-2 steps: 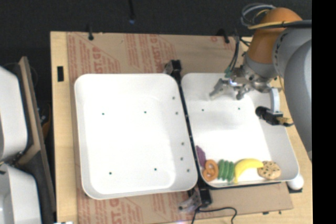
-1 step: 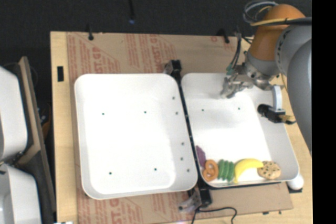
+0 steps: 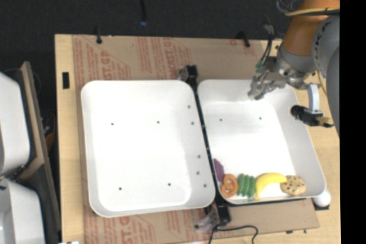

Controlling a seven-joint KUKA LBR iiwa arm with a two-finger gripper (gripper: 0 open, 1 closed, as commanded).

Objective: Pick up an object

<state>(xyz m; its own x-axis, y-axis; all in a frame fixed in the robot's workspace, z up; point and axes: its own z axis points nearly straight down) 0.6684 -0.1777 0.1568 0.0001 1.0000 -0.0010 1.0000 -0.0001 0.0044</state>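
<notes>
While the gripper hovers, grip state unreadable, two white bins hold five toys.
One each: pretzel, green pod, yellow banana, cookie, purple piece.

Desk: we record pale wood, covered by a brown cardboard sheet with red print. On the sheet: left white bin and right white bin, touching.

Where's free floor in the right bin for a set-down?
The right bin is bare through its middle, from the gripper at the far edge down to the near edge. Crowded there: purple piece, pretzel, green item, banana, cookie in a row.
</notes>
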